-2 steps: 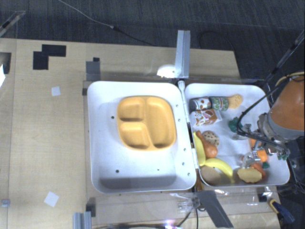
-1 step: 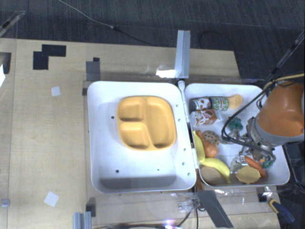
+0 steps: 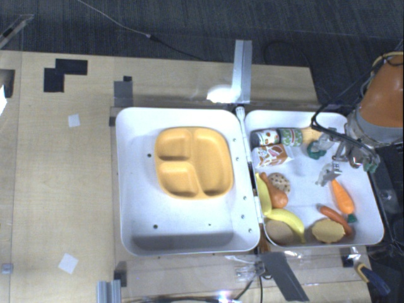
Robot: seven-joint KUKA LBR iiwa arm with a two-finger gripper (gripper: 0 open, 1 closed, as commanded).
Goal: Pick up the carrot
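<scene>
Camera view, carrot: we see the carrot (image 3: 343, 196) lying in the right bin (image 3: 377, 232), near its right wall, pointing slantwise with its green end toward the lower right. A second, thinner orange piece (image 3: 332, 214) lies just below it, almost touching, so we count two carrot-like things.
Camera view, jaws: the gripper (image 3: 331, 171) hangs just above and to the left of the carrot's upper tip, with nothing between its fingers. We cannot tell whether the jaws stand open or closed; the metal there is too small and blurred.
Camera view, neighbours: a banana (image 3: 285, 218) and a potato (image 3: 328, 230) lie along the front of the bin, cans (image 3: 278, 137) at the back. The left bin (image 3: 136, 188) holds a yellow tray (image 3: 192, 161).
Step in hand: we judge this the approach, with the grasp not yet made.
How to do it well: we would shift toward the carrot's middle, turn the jaws across its narrow width, then descend.
Risk: we think closing near the tip would let it slip, or catch the thinner piece.
</scene>
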